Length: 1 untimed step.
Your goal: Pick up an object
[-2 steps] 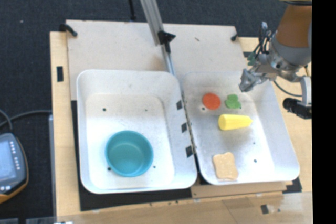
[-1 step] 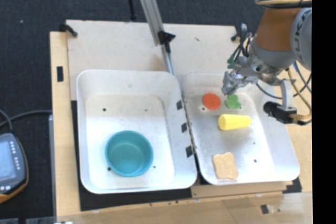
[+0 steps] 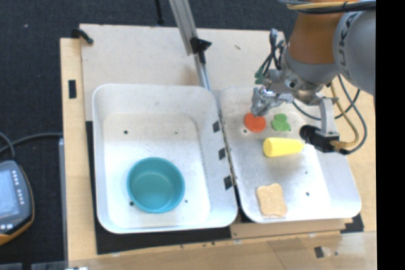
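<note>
A: Where is the hand [image 3: 264, 103]?

B: Low over the far end of the right bin [image 3: 335, 183], under the arm's orange band [image 3: 319, 22]. Whether its fingers are apart or together I cannot tell; nothing can be seen between them.

A: And the things it could pick up?

B: Nearest is a red-orange disc [image 3: 255, 122], just below the hand, close enough that they may be touching, though I cannot say for sure. A small green piece [image 3: 281, 122] lies just to the disc's right. Nearer the camera from those is a yellow cone-like piece [image 3: 283, 147], lying on its side. Well apart from the hand, at the bin's near end, lies a tan slice that looks like toast [image 3: 271, 200].

A: Any writing or labels?

B: There are dark letters on the grey arm at the right edge, too cut off to read.

A: What about the other bin?

B: The left bin [image 3: 114, 104] holds one teal bowl [image 3: 155, 184], upright, in its near half. Both bins sit side by side on the table [image 3: 126, 54]. A metal pole [image 3: 179, 6] rises from the table behind them.
</note>
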Each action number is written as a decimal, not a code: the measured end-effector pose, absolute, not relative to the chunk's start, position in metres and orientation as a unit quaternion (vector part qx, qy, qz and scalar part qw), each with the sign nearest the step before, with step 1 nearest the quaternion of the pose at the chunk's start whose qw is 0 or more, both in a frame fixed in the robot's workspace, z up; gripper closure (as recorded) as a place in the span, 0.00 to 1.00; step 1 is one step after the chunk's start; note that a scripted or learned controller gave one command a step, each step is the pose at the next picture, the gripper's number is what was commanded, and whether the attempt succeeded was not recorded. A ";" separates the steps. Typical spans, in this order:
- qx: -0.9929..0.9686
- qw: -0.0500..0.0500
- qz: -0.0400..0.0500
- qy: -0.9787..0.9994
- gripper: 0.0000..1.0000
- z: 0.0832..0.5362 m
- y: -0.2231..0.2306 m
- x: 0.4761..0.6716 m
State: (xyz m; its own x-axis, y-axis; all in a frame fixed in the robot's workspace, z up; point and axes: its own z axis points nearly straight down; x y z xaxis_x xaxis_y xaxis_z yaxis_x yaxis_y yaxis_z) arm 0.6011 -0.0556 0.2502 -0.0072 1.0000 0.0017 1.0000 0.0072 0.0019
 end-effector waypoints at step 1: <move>0.705 0.000 0.000 0.709 1.00 0.240 -0.010 0.582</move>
